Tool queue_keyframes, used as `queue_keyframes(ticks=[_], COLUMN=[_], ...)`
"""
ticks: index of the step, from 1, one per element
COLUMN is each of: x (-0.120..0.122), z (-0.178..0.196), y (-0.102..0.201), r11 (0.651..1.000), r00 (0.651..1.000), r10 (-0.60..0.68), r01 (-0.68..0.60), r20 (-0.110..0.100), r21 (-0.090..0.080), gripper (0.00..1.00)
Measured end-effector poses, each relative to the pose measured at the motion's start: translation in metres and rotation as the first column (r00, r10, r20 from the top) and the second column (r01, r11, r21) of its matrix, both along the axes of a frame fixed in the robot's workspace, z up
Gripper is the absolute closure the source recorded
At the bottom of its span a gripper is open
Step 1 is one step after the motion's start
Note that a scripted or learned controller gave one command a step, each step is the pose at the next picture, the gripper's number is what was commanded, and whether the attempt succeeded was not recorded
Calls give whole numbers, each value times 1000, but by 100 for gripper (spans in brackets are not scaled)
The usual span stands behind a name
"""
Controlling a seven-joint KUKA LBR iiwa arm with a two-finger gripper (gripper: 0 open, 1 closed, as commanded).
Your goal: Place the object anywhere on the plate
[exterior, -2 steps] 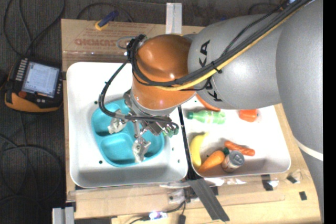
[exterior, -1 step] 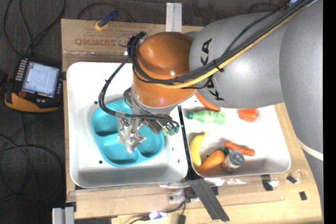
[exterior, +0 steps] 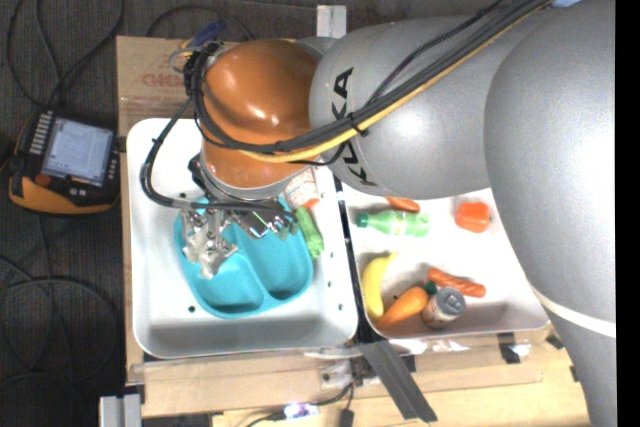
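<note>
**Over the blue plate, left bin**

Gripper (exterior: 212, 240) low over blue plate (exterior: 262, 277) at lower centre-left of frame, metal fingers (exterior: 205, 250) slightly apart; grasp impossible to tell. Green object (exterior: 311, 232) just beside plate's upper right edge, by bin wall. In right bin (exterior: 520, 300): banana (exterior: 373, 281), carrot (exterior: 404, 305), green bottle (exterior: 396, 223), orange pepper (exterior: 474, 215).

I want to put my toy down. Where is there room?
Left bin: bare white floor along the front wall and left of the plate. The pincer crowds the plate's left half. Right bin: front is packed, banana to carrot.
</note>
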State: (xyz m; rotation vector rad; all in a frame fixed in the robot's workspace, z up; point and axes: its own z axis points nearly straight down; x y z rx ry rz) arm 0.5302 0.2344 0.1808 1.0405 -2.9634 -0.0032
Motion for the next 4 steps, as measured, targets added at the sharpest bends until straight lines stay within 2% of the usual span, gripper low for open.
queue_keyframes(ticks=[1, 2, 3, 4], x=[-41, -36, 29, -6], z=[-19, 43, 22, -27], y=[-8, -2, -1, 0], r11=[988, 987, 986, 897], r00=[988, 987, 986, 897], r10=[-158, -159, -168, -441], r01=[158, 159, 168, 441], r20=[-3, 1, 2, -2], r21=[-1, -2, -2, -3], gripper=[100, 100, 100, 100])
